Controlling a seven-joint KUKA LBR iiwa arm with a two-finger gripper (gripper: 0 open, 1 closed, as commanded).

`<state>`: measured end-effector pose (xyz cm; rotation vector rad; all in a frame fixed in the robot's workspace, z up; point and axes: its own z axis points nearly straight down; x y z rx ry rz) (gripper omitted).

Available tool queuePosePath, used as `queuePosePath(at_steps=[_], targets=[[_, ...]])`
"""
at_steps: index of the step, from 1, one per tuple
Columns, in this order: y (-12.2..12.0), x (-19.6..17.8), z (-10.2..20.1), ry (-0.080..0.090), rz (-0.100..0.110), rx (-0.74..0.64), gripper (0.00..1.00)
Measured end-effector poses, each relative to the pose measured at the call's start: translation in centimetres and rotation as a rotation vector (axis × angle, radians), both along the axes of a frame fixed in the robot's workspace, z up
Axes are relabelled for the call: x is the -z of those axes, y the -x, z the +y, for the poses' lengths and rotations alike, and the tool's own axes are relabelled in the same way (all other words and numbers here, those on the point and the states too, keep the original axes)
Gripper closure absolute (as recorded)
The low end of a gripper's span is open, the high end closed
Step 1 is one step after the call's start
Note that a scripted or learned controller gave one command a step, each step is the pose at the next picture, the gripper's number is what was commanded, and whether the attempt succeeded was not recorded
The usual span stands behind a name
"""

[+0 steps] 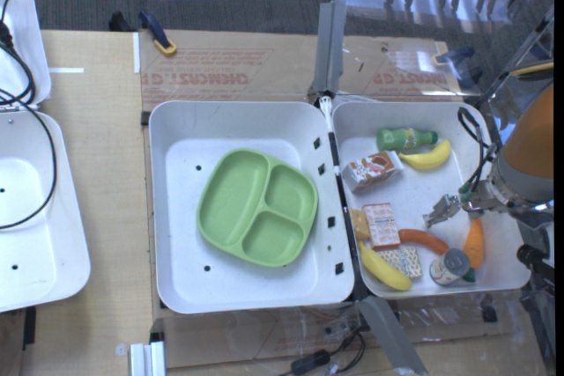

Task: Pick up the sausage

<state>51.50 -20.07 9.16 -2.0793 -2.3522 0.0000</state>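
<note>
The sausage, a red-orange curved stick, lies in the right bin near its front, between a red-and-white packet and a carrot. My gripper hangs just above and slightly right of the sausage, reaching in from the right on the grey arm with the orange band. I see nothing held in it.
The right bin also holds a green bottle, two bananas, a small carton, a cracker pack and a can. The left bin holds a green divided plate.
</note>
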Motion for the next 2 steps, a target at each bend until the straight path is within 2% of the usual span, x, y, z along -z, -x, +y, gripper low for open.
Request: queuePosePath(at_steps=[1,2], targets=[[3.76,0.03,4.68,0.001,0.0,0.054,0.0],[3.78,0.07,5.62,0.001,0.001,0.04,0.0]])
